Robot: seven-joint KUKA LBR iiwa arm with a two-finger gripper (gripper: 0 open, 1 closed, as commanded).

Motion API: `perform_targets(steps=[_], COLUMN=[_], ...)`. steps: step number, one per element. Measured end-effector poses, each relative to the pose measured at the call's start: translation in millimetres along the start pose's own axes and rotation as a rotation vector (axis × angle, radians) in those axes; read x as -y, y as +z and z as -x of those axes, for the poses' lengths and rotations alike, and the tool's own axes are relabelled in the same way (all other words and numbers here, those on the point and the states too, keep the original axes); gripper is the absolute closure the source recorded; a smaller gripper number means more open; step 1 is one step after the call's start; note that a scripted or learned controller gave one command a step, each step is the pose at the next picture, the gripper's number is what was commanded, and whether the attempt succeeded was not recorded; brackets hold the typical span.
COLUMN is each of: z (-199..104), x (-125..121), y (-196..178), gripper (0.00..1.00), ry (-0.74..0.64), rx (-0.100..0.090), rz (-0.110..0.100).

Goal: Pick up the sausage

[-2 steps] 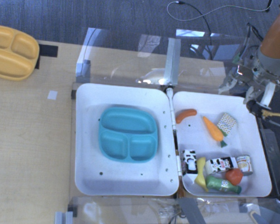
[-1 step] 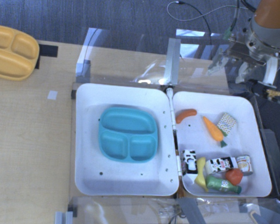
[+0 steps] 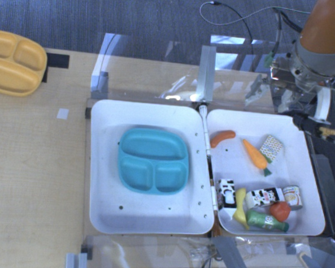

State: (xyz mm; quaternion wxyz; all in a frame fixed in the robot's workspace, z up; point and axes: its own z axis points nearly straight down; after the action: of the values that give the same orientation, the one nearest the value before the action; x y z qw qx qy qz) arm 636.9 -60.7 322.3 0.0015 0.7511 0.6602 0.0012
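The sausage (image 3: 222,137), a short orange-red link, lies in the right bin (image 3: 312,168) close to its upper left corner, beside the divider between the bins. My gripper (image 3: 292,87) hangs under the orange-banded wrist, above the far rim of the right bin. It is well up and to the right of the sausage and apart from it. Nothing shows in its grasp.
An orange carrot (image 3: 255,155) and a patterned packet (image 3: 271,147) lie just right of the sausage. Cartons, a banana (image 3: 239,206), a green bottle (image 3: 267,220), a tomato (image 3: 280,210) and a can (image 3: 292,196) crowd the bin's near side. The left bin (image 3: 100,211) holds a blue tray (image 3: 153,160). A yellow tray (image 3: 16,62) sits at far left.
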Motion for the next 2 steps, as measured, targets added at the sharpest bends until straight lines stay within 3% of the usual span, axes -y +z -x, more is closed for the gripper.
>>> perform_targets(steps=[1,2], z=[-30,-32], x=[14,13], y=[-111,-124], gripper=[0.00,1.00], ry=[-0.271,-0.278], rx=[-0.001,0.001], rz=[0.004,0.011])
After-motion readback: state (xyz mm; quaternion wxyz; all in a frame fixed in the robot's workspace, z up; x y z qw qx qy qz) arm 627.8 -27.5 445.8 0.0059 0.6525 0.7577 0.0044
